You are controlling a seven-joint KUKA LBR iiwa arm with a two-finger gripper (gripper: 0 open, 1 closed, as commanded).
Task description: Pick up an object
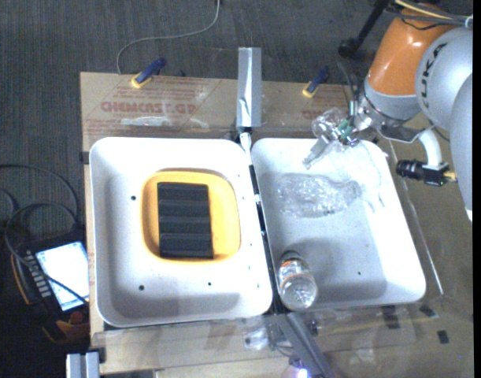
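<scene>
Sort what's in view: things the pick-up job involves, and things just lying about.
Job:
claw
clear plastic bottle, right bin
small bottle, right bin's near-left corner
yellow tray with black insert, left bin

Lying about:
blue-yellow clamps
cables on floor
handheld screen

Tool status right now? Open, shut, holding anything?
Tool: cannot be told. It sits over the far edge of the right bin, above the crumpled clear plastic; the view shows nothing gripped.
</scene>
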